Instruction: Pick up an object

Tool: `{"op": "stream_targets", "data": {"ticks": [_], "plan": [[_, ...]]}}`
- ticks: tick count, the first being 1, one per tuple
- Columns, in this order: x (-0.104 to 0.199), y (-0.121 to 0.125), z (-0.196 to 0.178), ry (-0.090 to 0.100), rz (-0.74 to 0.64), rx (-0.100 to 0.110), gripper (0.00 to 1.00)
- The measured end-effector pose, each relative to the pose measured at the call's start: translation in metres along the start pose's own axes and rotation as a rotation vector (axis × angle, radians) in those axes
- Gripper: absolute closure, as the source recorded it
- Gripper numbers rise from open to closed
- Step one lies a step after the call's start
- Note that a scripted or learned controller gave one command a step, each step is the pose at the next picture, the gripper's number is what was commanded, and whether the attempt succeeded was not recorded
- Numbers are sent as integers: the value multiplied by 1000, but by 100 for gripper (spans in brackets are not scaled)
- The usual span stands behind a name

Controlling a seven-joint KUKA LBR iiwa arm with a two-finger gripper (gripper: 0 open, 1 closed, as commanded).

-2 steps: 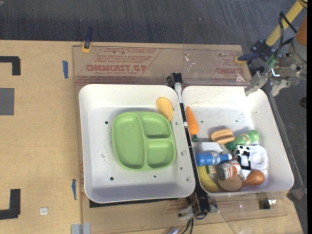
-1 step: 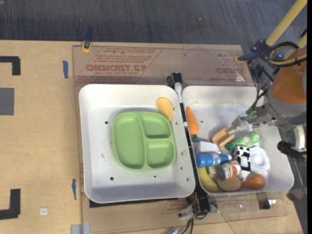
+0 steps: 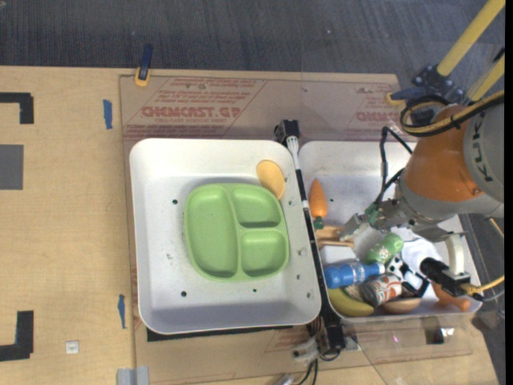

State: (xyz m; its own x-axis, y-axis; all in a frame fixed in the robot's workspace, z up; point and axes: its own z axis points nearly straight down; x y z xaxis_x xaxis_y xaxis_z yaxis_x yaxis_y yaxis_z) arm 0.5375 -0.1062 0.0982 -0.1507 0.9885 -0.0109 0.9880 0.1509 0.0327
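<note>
My arm point(image 3: 437, 163) reaches in from the right and hangs low over the right bin point(image 3: 353, 163), my gripper point(image 3: 370, 229) down among the clutter, where most of the pickable objects lie. Whether it is open, closed or holding anything, I cannot tell: the wrist hides the tips.

Just beside it sits a green toy point(image 3: 385, 249), the likeliest target by my reckoning, since it lies nearest the tool. A blue bottle point(image 3: 349, 274) lies on its side below it, next to a banana point(image 3: 350, 303) against the near wall. A carrot point(image 3: 317, 199) rests along the divider, apart from the heap.

In the left bin point(image 3: 152, 215) a green divided plate point(image 3: 236, 232) lies flat in the middle, with a yellow piece point(image 3: 271, 176) at its upper right corner, close to the divider.

Nothing appears lifted; every object seems to rest on the bin floor or on its neighbours, so I judge the pick not yet made. The crowding is the risk: a close on the green toy could catch the bottle too.
</note>
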Motion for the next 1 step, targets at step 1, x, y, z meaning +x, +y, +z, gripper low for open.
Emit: {"op": "stream_targets", "data": {"ticks": [1], "plan": [[-17,95,4,4,-228,3,0]]}}
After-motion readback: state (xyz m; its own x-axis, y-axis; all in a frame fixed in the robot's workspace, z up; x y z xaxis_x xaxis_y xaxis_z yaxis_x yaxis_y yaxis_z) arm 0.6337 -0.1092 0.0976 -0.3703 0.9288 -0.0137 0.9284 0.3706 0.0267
